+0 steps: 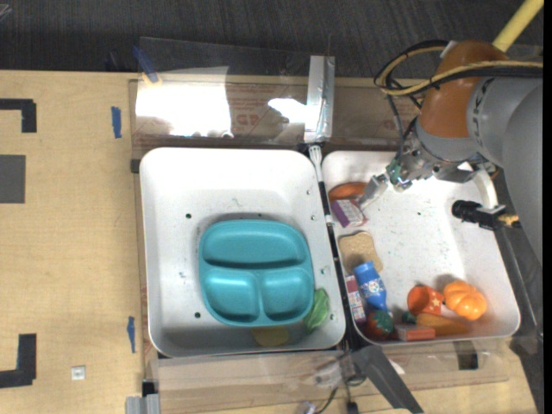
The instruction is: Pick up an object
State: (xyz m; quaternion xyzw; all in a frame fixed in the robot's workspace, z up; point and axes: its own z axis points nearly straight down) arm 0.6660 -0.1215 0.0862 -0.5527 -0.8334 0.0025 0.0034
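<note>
One snack pack (348, 213) beside end effector (377, 187).

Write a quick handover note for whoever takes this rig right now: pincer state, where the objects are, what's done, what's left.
Pincer: low over the right bin's upper-left corner, beside the orange-and-purple items; nothing seen between its fingers.
Objects: blue bottle, tan piece and orange toys lie in the right bin. Teal divided tray sits in the left bin.
Done: arm is reached in.
Left: grasp and lift an object.
</note>
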